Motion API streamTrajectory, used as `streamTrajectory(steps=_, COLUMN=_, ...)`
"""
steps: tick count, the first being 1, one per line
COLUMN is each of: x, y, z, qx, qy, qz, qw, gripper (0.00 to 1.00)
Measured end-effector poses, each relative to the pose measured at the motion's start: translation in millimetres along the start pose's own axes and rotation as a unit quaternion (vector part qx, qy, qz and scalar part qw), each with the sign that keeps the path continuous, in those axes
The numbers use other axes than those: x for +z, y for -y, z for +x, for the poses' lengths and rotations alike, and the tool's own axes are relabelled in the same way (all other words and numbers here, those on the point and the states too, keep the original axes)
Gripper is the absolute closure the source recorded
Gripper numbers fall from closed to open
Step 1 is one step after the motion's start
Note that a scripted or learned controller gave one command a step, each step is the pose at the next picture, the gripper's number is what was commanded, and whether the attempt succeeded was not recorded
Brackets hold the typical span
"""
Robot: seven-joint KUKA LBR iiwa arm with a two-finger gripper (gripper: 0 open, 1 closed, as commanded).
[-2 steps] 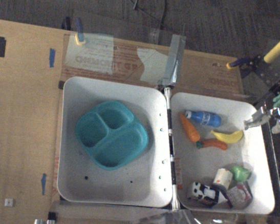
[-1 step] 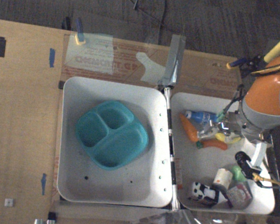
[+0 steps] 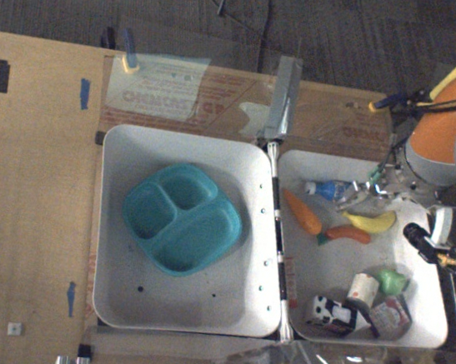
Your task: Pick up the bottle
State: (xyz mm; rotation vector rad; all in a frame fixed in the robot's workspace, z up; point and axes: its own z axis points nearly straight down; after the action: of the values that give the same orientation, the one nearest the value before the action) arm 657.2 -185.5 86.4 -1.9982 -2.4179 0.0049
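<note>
The bottle (image 3: 330, 189) lies on its side at the right bin's (image 3: 430, 327) far edge, the pincer (image 3: 376, 188) at its base end, grip impossible to judge. The approach looks underway; next it must close squarely on the bottle, then lift.

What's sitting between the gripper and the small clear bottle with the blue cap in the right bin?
Nothing visible. The gripper is right at the small clear plastic bottle with a blue cap, at its right end. The yellow banana and orange carrot lie just below the bottle in the white right bin, close beside it but not in the way.
</note>
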Motion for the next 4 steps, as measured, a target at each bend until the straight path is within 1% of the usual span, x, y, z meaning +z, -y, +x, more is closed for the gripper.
streamTrajectory(steps=1, x=-12.4, y=0.3, z=-1.1, qx=-0.002, qy=0.002, qz=0.002, qw=1.0, gripper=1.0)
streamTrajectory(steps=2, x=-163.4, y=-23.1, z=64.8, qx=-0.053, qy=0.003, qz=-0.006, qw=0.9986, gripper=1.0)
streamTrajectory(steps=3, x=-194.3, y=101.7, z=29.4, qx=-0.072, qy=0.002, qz=-0.004, qw=0.9974, gripper=1.0)
streamTrajectory(steps=4, x=-208.4, y=144.6, z=52.2, qx=-0.013, qy=0.001, qz=-0.003, qw=0.9999, gripper=1.0)
